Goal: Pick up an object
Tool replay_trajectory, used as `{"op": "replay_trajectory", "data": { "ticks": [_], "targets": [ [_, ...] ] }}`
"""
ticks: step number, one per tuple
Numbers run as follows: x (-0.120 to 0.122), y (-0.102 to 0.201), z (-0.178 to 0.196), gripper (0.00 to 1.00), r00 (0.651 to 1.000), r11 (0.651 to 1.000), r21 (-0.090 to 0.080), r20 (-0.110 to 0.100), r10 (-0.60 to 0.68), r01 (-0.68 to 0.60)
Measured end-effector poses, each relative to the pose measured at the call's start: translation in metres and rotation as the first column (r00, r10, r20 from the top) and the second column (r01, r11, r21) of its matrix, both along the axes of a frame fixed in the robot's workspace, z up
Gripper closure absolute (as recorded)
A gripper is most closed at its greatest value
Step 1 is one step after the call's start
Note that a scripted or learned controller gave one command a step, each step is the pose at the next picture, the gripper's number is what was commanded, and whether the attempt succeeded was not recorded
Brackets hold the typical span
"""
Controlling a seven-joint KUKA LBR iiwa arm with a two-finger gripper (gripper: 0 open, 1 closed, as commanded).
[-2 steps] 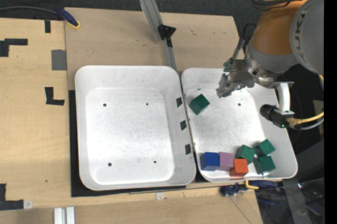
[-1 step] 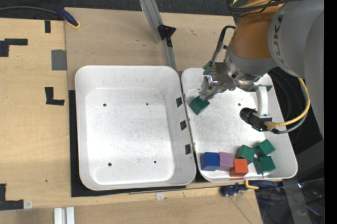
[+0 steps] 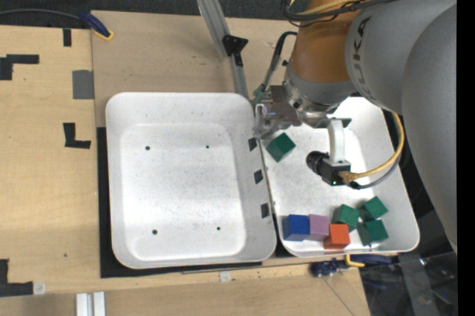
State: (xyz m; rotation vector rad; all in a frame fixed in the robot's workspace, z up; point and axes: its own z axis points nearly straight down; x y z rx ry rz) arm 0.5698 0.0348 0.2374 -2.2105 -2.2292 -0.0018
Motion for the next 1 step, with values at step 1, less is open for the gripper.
{"op": "replay_trajectory", "data": {
  "ticks": [1],
  "targets": [
    [0.0088,0.0522,-0.0049,1.0,1.0,1.0,-0.001,-0.001,-0.001,0.001]
  ]
}}
